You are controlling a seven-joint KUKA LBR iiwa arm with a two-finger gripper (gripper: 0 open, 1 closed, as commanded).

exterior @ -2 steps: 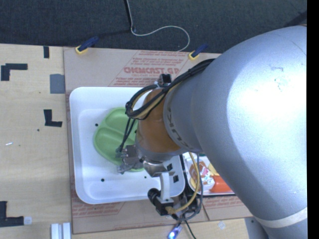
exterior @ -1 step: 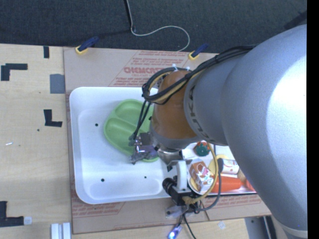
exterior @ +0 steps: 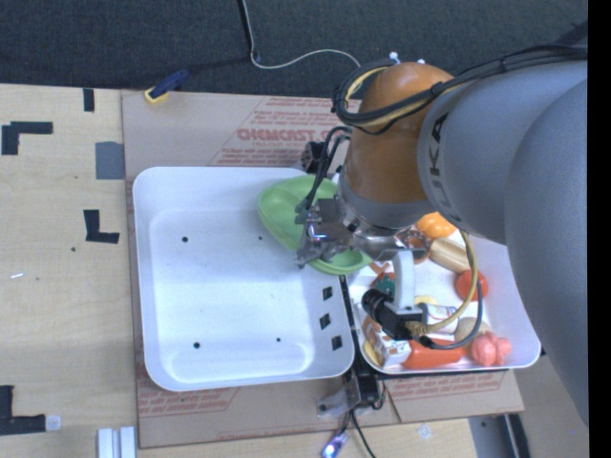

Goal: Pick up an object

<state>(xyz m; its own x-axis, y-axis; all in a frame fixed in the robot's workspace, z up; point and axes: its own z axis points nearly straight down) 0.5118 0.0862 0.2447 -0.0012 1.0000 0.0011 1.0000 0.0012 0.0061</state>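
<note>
A pale green bowl-like object (exterior: 286, 213) lies across the right edge of the left bin (exterior: 191, 284), reaching toward the right bin (exterior: 516, 308). My gripper (exterior: 315, 241) hangs directly over the green object's right half, under the orange wrist band (exterior: 391, 113), and hides part of it. The right bin holds several toys: an orange piece (exterior: 436, 225), a tan roll (exterior: 449, 253), a red piece (exterior: 474, 284), a pink one (exterior: 490, 349), an orange carrot shape (exterior: 434, 357) and a small printed box (exterior: 380, 348).
The bulky grey arm (exterior: 516, 160) covers much of the right bin and the bench's right side. A brown cardboard sheet (exterior: 220, 132) lies under both bins. A cable (exterior: 286, 60) runs across the dark floor behind. Black clips (exterior: 329, 318) sit on the wall between the bins.
</note>
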